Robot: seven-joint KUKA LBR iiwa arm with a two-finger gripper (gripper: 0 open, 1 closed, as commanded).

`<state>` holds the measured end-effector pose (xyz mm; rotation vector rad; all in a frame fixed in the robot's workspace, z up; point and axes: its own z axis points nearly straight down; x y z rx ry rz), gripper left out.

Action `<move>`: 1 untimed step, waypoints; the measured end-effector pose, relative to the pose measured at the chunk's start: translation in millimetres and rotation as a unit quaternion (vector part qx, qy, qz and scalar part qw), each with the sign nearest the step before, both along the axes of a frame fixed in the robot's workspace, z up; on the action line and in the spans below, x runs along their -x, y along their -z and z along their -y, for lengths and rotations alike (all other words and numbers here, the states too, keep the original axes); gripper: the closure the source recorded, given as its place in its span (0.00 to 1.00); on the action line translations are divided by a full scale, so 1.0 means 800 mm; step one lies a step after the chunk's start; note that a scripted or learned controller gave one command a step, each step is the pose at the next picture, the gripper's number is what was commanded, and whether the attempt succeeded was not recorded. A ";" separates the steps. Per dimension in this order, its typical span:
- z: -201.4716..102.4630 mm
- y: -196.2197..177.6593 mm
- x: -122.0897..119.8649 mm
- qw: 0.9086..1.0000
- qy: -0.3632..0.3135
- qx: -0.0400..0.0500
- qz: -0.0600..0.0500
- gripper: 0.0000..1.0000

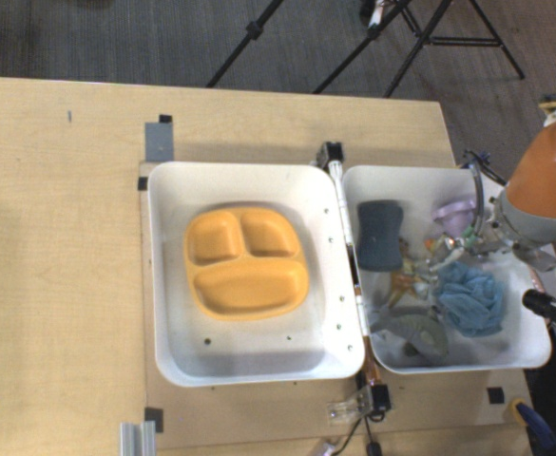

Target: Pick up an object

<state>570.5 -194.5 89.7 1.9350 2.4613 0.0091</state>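
In the right bin (534,350) lie a dark slate-blue block (380,234), a crumpled blue cloth (471,297), a grey rounded piece (418,333), a pale lilac item (454,215) and a small brown thing (403,278). My gripper (446,251) reaches in from the right, low over the middle of this bin. It sits just above the blue cloth and right of the dark block. Small clutter around its tip blurs what it touches. The orange band of the arm (546,177) hangs over the bin's right rim.
The left bin (163,255) holds a yellow divided plate (246,261). A metal clamp (332,153) joins the bins at the back. Tripod legs (420,17) stand on the carpet beyond the bench. Bare wooden benchtop (59,255) stretches to the left.
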 end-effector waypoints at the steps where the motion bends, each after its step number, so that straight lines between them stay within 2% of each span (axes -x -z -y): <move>1: 0.013 0.000 -0.006 1.000 -0.010 0.000 0.000 0.00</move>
